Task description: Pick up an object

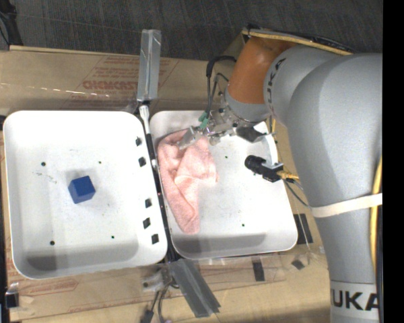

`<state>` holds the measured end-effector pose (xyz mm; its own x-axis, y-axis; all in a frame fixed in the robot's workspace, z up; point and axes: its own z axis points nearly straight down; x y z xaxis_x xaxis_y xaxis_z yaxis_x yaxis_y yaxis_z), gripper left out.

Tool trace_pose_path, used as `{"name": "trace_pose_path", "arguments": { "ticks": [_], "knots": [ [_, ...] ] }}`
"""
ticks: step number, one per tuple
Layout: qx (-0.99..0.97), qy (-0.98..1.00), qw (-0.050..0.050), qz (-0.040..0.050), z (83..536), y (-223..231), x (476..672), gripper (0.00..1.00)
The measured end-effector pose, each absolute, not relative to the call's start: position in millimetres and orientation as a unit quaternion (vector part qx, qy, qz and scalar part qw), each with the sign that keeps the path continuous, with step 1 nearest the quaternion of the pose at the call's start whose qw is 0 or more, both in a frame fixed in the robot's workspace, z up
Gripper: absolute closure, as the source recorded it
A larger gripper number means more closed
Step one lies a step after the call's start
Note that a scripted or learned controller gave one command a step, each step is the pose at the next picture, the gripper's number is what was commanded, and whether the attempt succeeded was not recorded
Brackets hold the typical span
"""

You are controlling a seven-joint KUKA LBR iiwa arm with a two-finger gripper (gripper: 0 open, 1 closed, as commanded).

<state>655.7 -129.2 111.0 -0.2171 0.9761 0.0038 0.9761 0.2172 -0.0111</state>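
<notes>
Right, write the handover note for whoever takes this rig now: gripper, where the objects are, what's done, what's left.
Gripper: low at the far end of the right bin, at the top edge of the pink cloth; whether it grips the cloth can't be told.
Pink cloth: lying crumpled along the right bin's left side.
Blue cube: alone in the left bin.
Done: nothing visibly lifted.
Left: secure an object and raise it.

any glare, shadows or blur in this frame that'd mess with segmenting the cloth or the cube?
Camera view: even, soft lighting; the white bins look near blown out, with grey shadow bands along their near walls. The blue cube is high contrast with soft edges. The pink cloth reads clearly, folds lightly shaded. The gripper at the cloth's top edge is small, cluttered and hard to resolve.
</notes>
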Motion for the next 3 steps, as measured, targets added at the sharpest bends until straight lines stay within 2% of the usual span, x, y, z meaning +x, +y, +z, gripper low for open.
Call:
{"name": "trace_pose_path", "arguments": {
  "ticks": [1, 2, 3],
  "knots": [
    [-0.604, -0.797, 0.004, 0.0016, 89.5, -136.5, 657.1, 0.00],
    [-0.603, -0.798, 0.007, 0.0031, 96.1, -135.6, 657.3, 1.00],
    [-0.603, -0.798, 0.007, 0.0033, 96.1, -135.7, 657.2, 0.00]
  ]
}}
